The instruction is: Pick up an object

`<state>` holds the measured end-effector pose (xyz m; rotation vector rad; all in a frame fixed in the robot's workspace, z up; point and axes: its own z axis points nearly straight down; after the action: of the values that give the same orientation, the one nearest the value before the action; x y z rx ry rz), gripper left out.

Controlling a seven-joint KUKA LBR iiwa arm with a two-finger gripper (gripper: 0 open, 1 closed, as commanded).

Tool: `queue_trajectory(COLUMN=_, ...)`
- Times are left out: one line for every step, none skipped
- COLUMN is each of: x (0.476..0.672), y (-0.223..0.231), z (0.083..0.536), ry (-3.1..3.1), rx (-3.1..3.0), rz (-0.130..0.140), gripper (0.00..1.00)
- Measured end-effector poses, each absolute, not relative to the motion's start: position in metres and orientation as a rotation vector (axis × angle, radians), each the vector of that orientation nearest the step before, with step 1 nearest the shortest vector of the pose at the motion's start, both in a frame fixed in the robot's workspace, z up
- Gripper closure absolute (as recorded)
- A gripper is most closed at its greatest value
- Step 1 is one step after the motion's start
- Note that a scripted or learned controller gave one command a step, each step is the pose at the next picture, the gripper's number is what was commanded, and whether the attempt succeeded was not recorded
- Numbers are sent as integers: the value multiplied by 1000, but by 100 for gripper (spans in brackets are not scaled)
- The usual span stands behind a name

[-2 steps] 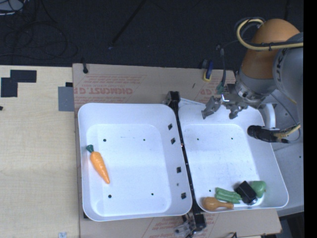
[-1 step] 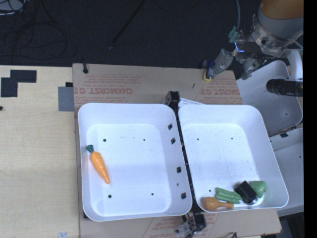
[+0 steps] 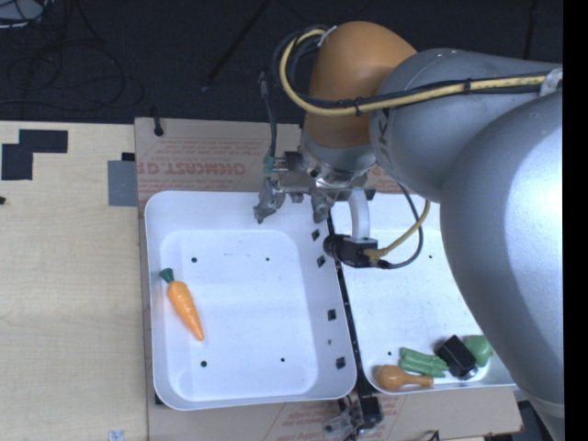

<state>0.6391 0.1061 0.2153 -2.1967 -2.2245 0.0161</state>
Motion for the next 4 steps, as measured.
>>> queue_trajectory(x=643, y=97, z=236, ry=-2224, rx=-2217, rz=5, gripper=100)
queue_trajectory(x=644, y=52, z=321, ry=-2221, rx=-2227, rz=-4, gripper=100)
queue_trajectory(x=639, y=141, z=386, ry=-2231, rx=-2215, rz=-6, gripper=100)
queue_trajectory(x=599, y=76, z=474, ry=-2220, rx=-2229, rz=-7, gripper=100)
